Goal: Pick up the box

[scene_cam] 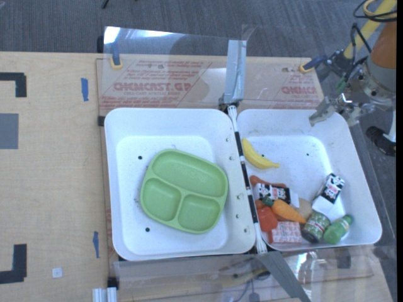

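the tabletop (pixel 44 168) is seen carrying two shallow white bins side by side, the left bin (pixel 126 131) and the right bin (pixel 296 128). a green divided plate (pixel 183 190) is laid in the left bin, filling much of its floor. the grey arm (pixel 381 55) is seen at the upper right, and its tool (pixel 327 111) is held over the far right rim of the right bin, well apart from the things below; whether the tool is released or clenched cannot be told, and nothing is seen held in it. in the right bin a banana (pixel 257 155) is laid near the left wall. the box (pixel 332 189), a small carton with a black-and-white cow pattern, is found near the right wall, tilted, just beside a green bottle (pixel 338 229) and a jar (pixel 315 226). a second cow-patterned pack (pixel 274 192), a carrot (pixel 286 209) and a red item (pixel 267 219) are heaped near the front left. the box is judged to be light and fairly stiff, though easily dented, with smooth sides that may slip; it is best taken across its two narrower faces, approached from above, so that the bottle is not disturbed.
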